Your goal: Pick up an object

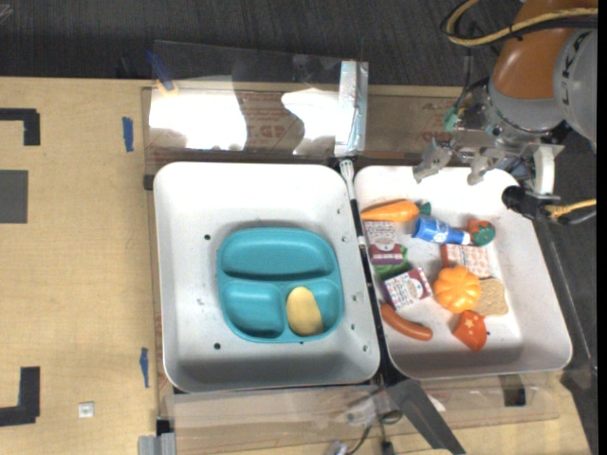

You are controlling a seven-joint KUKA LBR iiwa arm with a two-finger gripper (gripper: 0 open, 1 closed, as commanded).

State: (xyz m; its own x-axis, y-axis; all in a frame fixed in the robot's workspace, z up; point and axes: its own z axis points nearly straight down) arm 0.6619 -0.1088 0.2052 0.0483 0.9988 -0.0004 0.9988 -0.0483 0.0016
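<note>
Nearest the camera, the left bin [180, 349] holds a teal divided tray [275, 254] with a yellow potato [303, 310] in its front right compartment. In the right bin [545, 349] a heap of toy food lies loose: a red sausage [406, 324] and a strawberry [471, 328] at the front, then an orange pumpkin [457, 288] beside a slice of bread [491, 297] (the two touch), with a carrot [390, 211] and a blue can [436, 230] further back. Beyond them, over the bin's far rim, hangs the gripper [453, 164], its fingers spread apart with nothing between them, clear of the food.
</note>
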